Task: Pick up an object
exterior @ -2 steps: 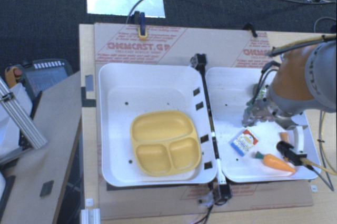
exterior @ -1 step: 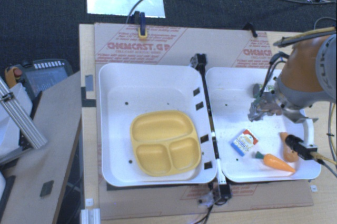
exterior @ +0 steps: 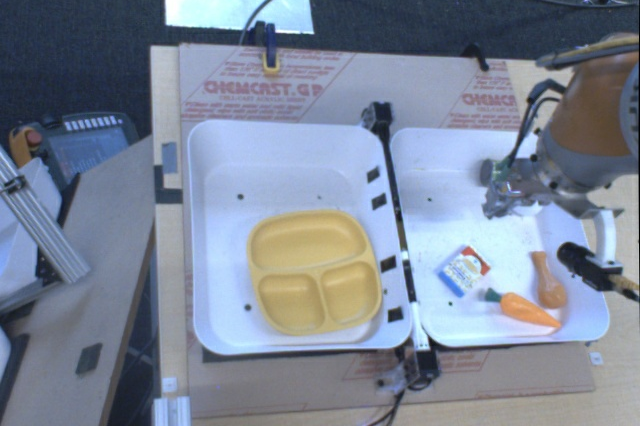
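orange carrot [exterior: 527, 310] lies lengthwise, green tip leftward.

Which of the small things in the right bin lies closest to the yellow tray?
The small blue-and-white packet. It lies leftmost in the right bin, nearest the divider; the carrot and tan piece sit farther right.

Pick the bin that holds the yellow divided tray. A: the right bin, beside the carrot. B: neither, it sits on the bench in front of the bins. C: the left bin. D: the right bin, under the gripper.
C: the yellow divided tray lies on the floor of the left bin, while the carrot and the small packet lie in the right bin, over which the gripper hangs.
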Controlling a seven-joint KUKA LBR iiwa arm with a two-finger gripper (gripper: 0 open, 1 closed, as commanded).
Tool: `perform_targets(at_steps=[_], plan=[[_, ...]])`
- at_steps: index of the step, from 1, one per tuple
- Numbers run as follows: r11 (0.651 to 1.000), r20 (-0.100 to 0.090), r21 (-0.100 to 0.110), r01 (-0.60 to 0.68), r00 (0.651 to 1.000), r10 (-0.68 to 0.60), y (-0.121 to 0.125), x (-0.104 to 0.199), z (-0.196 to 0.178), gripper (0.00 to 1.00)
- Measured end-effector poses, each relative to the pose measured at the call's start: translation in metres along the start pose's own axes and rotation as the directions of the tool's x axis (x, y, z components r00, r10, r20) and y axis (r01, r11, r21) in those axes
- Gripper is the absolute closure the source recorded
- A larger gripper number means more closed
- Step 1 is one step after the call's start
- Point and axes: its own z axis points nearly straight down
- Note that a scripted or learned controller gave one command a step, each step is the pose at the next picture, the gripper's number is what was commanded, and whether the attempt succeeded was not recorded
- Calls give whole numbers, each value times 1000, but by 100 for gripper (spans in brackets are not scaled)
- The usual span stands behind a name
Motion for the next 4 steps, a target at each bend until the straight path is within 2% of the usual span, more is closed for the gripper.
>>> perform_targets(at_steps=[1, 2, 3, 4], plan=[[1000, 0, -1, 1, 1000, -1, 3, 10, -50, 100], [1000, -2, 2, 5, 1000, -5, 25, 56, -46, 100], [1000, -4, 2, 6, 1000, -6, 37, 111, -56, 100], [1000, -2, 4, 5, 1000, -5, 46, 161, -42, 100]])
